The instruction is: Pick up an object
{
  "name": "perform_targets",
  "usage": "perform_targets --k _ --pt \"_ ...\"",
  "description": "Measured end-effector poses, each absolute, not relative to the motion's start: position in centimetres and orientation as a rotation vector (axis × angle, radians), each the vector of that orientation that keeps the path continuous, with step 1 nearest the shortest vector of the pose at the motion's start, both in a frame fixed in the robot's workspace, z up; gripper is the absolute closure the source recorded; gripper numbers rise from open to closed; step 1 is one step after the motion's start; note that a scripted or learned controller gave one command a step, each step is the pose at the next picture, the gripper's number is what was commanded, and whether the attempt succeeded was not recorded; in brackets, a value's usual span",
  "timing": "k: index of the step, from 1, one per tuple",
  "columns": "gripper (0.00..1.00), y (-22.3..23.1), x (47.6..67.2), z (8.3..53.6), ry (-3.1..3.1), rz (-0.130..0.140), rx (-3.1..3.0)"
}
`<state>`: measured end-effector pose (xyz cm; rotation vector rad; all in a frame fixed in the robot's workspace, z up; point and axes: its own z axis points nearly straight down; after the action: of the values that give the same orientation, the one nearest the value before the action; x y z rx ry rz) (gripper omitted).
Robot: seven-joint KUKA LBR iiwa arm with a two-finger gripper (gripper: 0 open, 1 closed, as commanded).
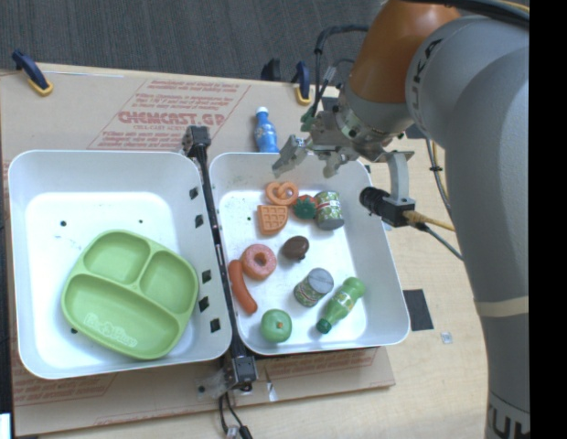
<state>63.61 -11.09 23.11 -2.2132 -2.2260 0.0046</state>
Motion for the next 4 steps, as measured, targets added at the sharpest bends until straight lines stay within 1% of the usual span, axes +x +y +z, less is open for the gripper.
perform_targets --k 1,2,3,4 --pt "0.00 -10.1 60.1 33.8 -2.230 0.000 -2.215" --pt "0.00 -8.7 55.2 23.6 -2.227 0.006 -2.212" --pt "0.00 -12.5 47.6 22.3 -2.228 0.004 -2.214" --pt "0.00 -11.2 47.7 11.5 -2.227 0.001 -2.213"
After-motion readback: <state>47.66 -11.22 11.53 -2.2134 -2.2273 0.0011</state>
